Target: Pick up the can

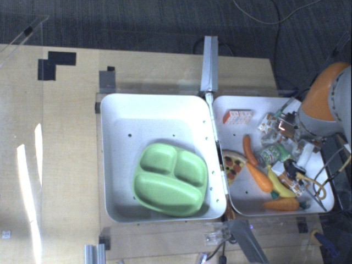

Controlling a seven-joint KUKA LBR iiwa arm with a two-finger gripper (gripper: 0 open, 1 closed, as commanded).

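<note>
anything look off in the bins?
Yes: the green divided plate in the left bin lies upside down, base up, tilted against the bin's near wall. In the right bin, the can lies under the gripper, among toy carrots.

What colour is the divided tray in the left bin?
Light green. The divided tray lies in the left bin, plain in the camera view.

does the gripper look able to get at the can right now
Probably yes: the gripper hangs right over the can in the right bin, though carrots and a banana crowd its lower side.
</note>
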